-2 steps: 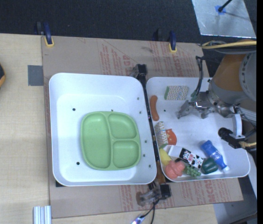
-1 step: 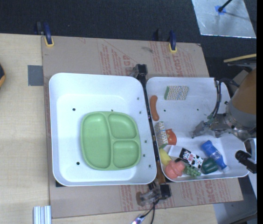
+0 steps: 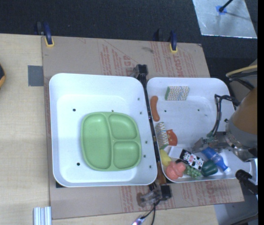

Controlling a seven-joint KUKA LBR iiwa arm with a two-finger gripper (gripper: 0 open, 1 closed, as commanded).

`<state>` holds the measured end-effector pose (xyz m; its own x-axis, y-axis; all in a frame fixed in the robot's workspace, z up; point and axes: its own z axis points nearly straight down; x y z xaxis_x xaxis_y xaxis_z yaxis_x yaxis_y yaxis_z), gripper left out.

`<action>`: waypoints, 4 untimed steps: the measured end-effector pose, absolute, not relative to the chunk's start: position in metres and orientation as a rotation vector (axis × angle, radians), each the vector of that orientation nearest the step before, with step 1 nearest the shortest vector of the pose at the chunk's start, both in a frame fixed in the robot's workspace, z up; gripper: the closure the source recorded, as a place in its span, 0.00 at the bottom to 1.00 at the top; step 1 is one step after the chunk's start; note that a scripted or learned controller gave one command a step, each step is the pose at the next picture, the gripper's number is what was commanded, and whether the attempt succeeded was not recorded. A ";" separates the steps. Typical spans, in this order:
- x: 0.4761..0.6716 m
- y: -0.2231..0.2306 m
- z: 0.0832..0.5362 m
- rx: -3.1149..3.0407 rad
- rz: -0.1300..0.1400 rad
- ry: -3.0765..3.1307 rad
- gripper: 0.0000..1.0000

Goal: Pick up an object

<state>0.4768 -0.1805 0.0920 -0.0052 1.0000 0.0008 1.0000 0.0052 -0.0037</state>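
Near the right bin's [image 3: 188, 86] front right corner the claw [image 3: 206, 146] hovers over cluttered toys [image 3: 193, 163], nothing visibly lifted, grip state impossible to tell.

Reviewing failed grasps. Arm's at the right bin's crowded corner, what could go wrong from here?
1. The pile in the right bin is tight: blue bottle, dark green piece and black-and-white item touch, so a grasp may catch two or slip.
2. They sit against the bin's near wall, which could block a finger.
3. The gripper might nudge the pile.
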 end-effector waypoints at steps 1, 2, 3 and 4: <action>0.590 -0.188 0.097 -2.216 0.001 -2.226 0.00; 0.515 -0.173 0.158 -2.217 0.003 -2.223 0.00; 0.475 -0.173 0.091 -2.214 0.004 -2.224 0.00; 0.561 -0.034 0.195 -2.213 0.001 -2.226 0.00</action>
<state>0.5608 -0.0339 0.1954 -0.0063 1.0000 0.0015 1.0000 0.0063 -0.0024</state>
